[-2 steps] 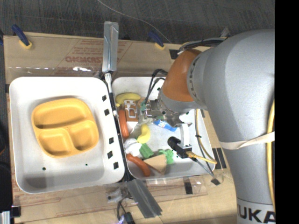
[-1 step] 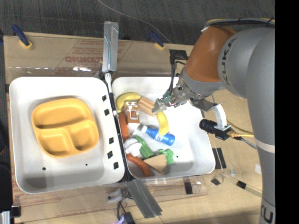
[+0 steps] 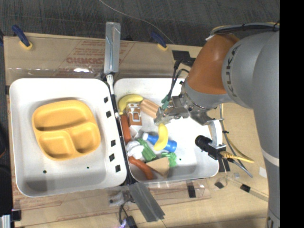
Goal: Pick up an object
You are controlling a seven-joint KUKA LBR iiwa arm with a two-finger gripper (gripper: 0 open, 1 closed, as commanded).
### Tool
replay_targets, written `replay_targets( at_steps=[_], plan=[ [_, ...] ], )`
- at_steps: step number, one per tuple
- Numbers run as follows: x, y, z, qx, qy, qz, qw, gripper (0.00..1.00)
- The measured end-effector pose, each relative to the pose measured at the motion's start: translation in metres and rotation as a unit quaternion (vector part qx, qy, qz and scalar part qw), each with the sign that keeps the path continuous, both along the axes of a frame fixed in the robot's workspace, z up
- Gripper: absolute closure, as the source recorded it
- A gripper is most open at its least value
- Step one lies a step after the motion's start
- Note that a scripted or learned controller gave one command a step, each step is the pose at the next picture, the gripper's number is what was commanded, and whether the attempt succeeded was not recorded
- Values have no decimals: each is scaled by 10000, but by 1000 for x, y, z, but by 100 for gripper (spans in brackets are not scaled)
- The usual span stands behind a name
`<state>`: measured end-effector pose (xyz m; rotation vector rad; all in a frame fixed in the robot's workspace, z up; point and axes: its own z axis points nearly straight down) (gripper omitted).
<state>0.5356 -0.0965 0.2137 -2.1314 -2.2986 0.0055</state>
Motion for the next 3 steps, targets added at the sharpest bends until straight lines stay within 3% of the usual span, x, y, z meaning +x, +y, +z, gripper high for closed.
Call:
replay_targets(
  at_steps=[1, 3],
  plan=[
    [16, 8, -7, -21, -12, -1553, 9879, 100],
    [17, 10, 9, -24, 25, -1470, 9891, 100]
  ],
)
